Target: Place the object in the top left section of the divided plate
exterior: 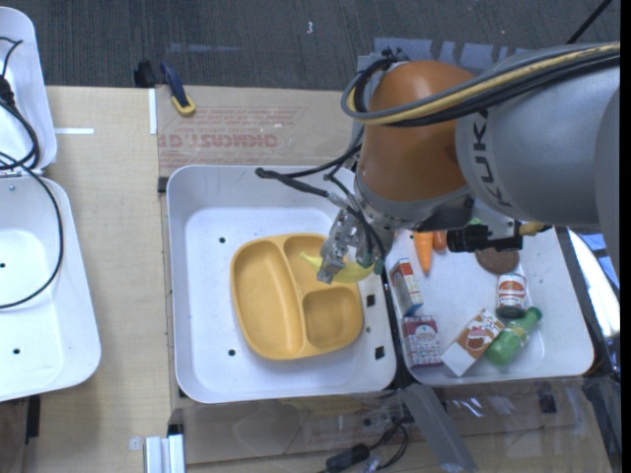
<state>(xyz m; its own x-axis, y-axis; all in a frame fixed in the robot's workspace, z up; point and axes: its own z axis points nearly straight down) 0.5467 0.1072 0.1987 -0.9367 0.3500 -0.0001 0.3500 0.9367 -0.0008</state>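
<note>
The pincer [340, 254] hangs low over the yellow divided plate [276, 308] in the left bin [197, 264], right above a small yellow-green thing [345, 270] at the plate's top right section, but I cannot tell if it pinches it, so the job looks unfinished.

- My fingers [338, 256] look like bare metal, dull grey with small glints.
- The divided plate [294, 299] under me is smooth, matt yellow plastic.
- The left bin [187, 294] is smooth white plastic with a soft sheen.
- My wrist band [419, 131] is glossy orange; the arm shell [552, 136] is satin grey.
- The surface [108, 156] looks like pale, matt wood.
</note>
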